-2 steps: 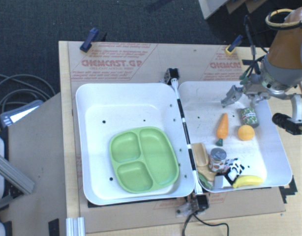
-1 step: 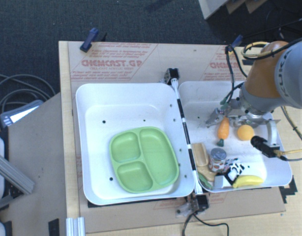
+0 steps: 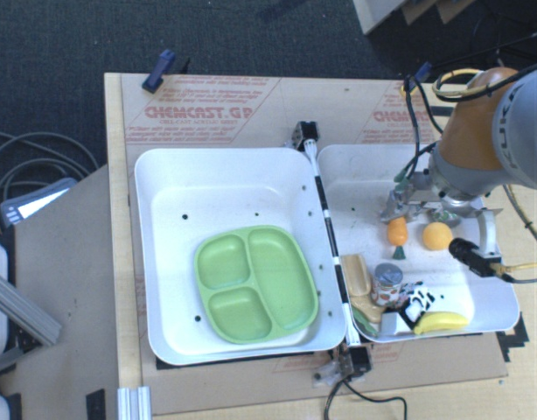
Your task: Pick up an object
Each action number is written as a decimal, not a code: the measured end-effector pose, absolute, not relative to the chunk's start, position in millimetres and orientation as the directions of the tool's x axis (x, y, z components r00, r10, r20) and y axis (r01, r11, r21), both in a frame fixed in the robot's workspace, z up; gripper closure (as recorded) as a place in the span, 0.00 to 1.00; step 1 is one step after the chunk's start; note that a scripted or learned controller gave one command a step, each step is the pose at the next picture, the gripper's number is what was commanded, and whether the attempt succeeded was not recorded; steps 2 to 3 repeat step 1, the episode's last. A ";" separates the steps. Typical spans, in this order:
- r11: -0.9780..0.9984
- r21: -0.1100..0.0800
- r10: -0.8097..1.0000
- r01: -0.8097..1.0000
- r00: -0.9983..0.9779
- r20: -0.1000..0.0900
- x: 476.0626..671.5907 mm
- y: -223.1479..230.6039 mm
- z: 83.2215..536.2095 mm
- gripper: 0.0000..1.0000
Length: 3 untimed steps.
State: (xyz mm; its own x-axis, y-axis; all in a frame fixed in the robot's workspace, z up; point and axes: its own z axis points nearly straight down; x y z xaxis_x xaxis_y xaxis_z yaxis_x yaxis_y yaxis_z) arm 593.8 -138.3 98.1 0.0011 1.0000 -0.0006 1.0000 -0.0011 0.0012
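Gripper [image 3: 419,210] poised low over the right shallow white plastic bin [image 3: 356,169]; whether open or shut cannot be told, and nothing seen held. Just below it, a small orange carrot-shaped toy [image 3: 397,232], and beside that to the right a round orange-yellow ball [image 3: 437,236], apart from each other. Both judged light, rigid, smooth plastic: likely to roll or slip under a glancing pinch. Best taken across the widest part, straight from above.

Further toward the bin's near end: a small grey-lidded tin can [image 3: 388,276], a yellow plastic banana [image 3: 440,323], a black-and-white patterned item [image 3: 420,303], a tan wooden-looking piece [image 3: 357,278]; crowded, touching in places.

Left shallow white plastic bin [image 3: 163,182] holding a light green three-compartment plastic tray [image 3: 255,283], compartments bare.
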 end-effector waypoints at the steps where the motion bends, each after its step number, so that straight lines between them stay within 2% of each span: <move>1: 0.001 0.000 1.000 1.000 -0.001 0.001 608.9 -36.0 184.5 1.00; 3: 0.001 0.000 1.000 1.000 -0.001 0.001 608.9 -36.0 184.5 1.00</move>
